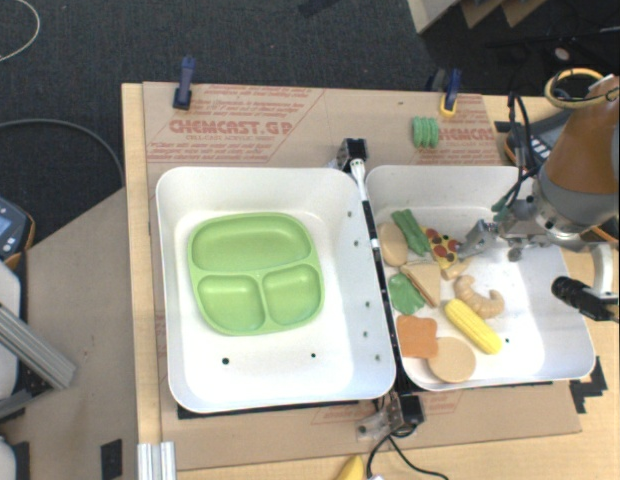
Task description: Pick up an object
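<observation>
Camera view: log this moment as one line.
gripper over right bin | nothing seen held | corn in right bin | green tray in left bin

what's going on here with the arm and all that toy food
A robot arm reaches in over the right bin, its end effector low beside a pile of toy food: a corn cob, an orange slab, a round cracker and green pieces. Nothing can be seen between its fingers. The left bin holds a green divided tray.
</observation>
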{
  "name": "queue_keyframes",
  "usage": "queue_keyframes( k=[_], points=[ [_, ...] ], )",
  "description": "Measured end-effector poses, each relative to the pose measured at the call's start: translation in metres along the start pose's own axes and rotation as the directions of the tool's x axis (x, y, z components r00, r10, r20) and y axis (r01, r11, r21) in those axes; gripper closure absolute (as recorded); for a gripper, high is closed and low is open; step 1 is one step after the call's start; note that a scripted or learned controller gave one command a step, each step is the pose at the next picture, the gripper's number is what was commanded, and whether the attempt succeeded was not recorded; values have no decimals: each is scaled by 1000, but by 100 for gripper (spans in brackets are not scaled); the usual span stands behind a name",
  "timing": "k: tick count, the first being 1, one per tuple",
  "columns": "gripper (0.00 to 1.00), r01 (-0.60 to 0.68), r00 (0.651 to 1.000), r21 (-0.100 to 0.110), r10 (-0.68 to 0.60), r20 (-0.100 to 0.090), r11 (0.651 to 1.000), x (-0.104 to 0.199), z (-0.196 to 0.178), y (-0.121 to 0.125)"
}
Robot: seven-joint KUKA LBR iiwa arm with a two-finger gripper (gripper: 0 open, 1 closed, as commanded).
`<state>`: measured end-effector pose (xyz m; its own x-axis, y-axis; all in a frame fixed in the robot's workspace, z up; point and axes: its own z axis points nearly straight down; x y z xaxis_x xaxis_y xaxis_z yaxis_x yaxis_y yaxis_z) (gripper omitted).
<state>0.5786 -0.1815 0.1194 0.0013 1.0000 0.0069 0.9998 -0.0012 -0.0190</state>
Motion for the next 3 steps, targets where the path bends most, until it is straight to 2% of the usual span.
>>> queue_keyframes(
  k=[1, 2, 3],
  points=[
    [0, 10, 1000, -17, -10, 2, 1000, 93, 37, 18],
    [0, -1, 1000, -27, 1, 11, 1000, 40, 4, 65],
    [0, -1, 1000, -10, 2, 5, 1000, 46, 37, -20]
  ],
)
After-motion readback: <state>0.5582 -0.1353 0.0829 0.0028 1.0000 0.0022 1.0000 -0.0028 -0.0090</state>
